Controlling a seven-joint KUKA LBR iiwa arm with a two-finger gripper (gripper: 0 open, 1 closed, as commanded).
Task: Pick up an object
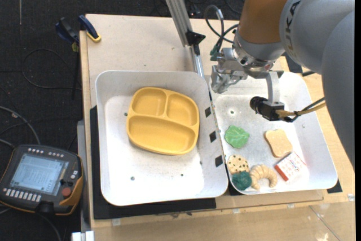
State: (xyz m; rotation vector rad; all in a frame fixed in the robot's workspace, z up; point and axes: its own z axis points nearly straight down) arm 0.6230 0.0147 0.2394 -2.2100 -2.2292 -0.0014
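Observation:
My gripper (221,83) hangs over the far left corner of the right bin (313,121), close to the divide between the bins, with nothing seen between its fingers. In the right bin's near half lie a green lettuce leaf (236,136), a slice of toast (278,143), a chocolate-chip cookie (237,164), a dark green lump (242,180), a croissant (264,175) and a red-and-white packet (290,167). All of these sit well below and to the right of the gripper.
A yellow divided plate (163,120) lies in the left bin (113,178). A slanted metal pole (176,3) rises behind the bins. A black cable fitting (265,108) hangs over the right bin. A teach pendant (39,178) sits off the bench at the lower left.

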